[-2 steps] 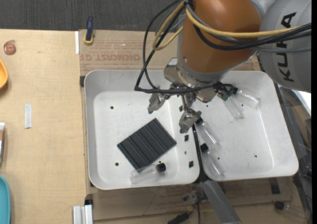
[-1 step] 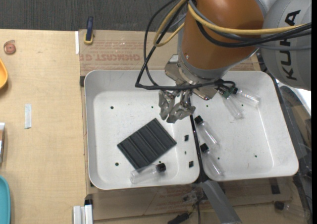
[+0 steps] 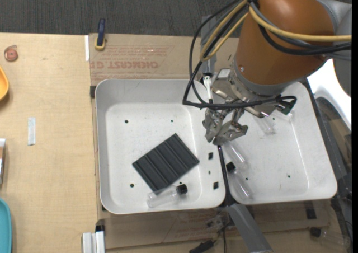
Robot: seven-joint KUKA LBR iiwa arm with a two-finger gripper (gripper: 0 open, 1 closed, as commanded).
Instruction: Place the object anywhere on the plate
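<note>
**binwatcher:** Dark carpet at the far side, then our wooden bench [image 3: 50, 106] with a cardboard sheet [image 3: 134, 59] under the two bins. The arm [image 3: 279, 28] comes in from the right and covers the far part of the right bin [image 3: 296, 151]. The left bin [image 3: 103, 151] holds the plate [image 3: 166, 162], a dark ribbed slab lying flat towards the near side.

**kuka_pal:** We see the gripper [image 3: 224, 132] low over the right bin's left edge, close to the wall between the bins. Whether the claw is apart or together, we can't tell. Too much cable and shadow.

**binwatcher:** We reckon the object is the clear tube [image 3: 237, 155] in the right bin, just near-right of the claw. A capped vial [image 3: 166, 195] lies in the left bin beside the plate's near edge, off it.

**kuka_pal:** So we'd call it the pickup step. Next it needs a firm grab, a lift, then a carry left over the wall to the plate.

**binwatcher:** Writing: red print on the cardboard, upside down. Looks like "CHEMCAST" to us, not sure.
</note>
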